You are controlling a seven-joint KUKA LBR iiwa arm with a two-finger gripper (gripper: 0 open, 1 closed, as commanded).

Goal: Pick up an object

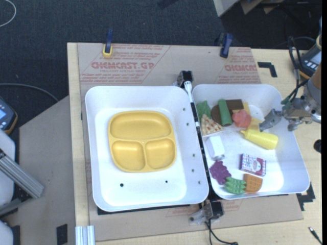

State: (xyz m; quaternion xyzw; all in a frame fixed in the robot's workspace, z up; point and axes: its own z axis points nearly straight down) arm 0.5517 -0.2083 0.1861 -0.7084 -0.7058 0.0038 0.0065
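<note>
Dark carpet surrounds your worktop (153, 60), which carries two white bins. You have the tool (273, 119) over the right bin's (291, 180) right edge, just above the yellow bottle (261, 138); its state you cannot tell from here. That bottle, in the bin's right half, looks light, stiff and probably slick. Take it across its middle, clear of the pink toy (241, 118).

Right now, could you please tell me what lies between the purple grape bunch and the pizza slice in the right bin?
In the camera view, a small white block lies between the pizza slice and the purple grape bunch.
</note>
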